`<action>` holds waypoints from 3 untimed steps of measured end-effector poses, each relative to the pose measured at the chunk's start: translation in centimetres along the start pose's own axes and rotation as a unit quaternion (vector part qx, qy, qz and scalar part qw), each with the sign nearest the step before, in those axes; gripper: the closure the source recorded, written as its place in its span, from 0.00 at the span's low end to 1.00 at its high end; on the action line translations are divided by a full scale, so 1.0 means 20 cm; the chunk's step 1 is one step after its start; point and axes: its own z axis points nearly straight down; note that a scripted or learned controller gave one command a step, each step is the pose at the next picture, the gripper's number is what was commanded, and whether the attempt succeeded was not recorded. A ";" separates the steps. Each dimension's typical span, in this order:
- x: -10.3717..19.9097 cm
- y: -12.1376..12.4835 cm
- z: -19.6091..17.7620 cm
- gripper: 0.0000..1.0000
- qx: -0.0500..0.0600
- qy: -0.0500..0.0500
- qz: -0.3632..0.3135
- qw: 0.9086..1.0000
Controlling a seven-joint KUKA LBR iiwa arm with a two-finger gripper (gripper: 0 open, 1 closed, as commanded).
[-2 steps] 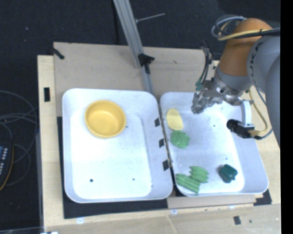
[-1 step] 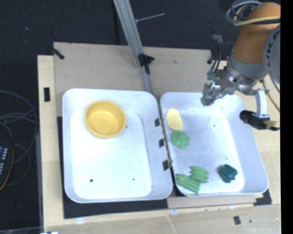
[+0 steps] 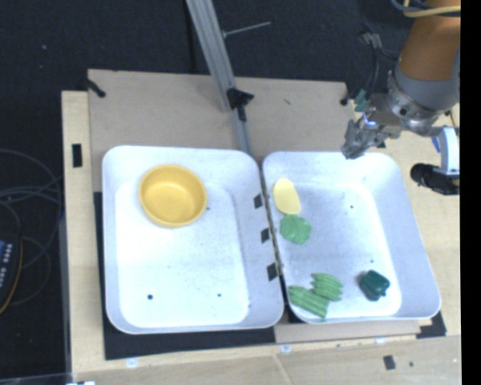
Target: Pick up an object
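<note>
Camera view: gripper (image 3: 357,145) above-right of yellow piece (image 3: 286,196)

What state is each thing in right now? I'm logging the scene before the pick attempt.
gripper: over the far rim of the right bin, nothing seen between its fingers.
yellow bowl: upright, in the left bin.
pale yellow piece: lying in the right bin, by the divider.
green leafy piece: lying just nearer than it.
green pods: lying at the near edge.
dark green piece: lying apart, near corner.
</note>
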 end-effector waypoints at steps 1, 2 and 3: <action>0.26 0.01 0.10 1.00 0.003 0.001 -0.002 1.000; 0.52 0.05 0.17 1.00 0.003 0.001 -0.002 1.000; 0.75 0.00 0.20 1.00 0.003 0.000 -0.002 1.000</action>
